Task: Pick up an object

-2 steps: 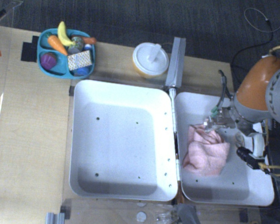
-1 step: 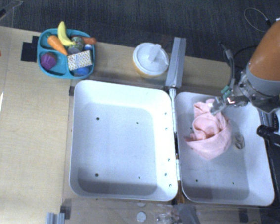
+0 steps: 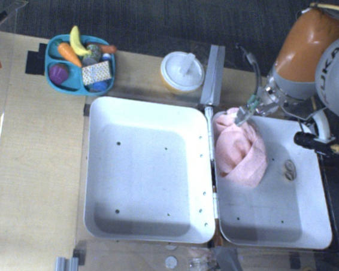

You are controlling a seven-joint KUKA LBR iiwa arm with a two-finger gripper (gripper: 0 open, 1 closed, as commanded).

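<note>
Light wooden bench (image 3: 30, 147), bordered behind by dark carpeted floor (image 3: 140, 8); clear panel (image 3: 4, 15) is mounted at the bench's far-left corner.

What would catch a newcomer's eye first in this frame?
Probably the pink cloth, bunched against the left wall of the right bin, with the gripper at its top edge. Next, the blue tray of toy food on the bench beyond the left bin.

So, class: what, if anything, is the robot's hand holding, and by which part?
The hand meets the pink cloth at its top edge in the right bin, but whether it actually grips it cannot be told.
</note>
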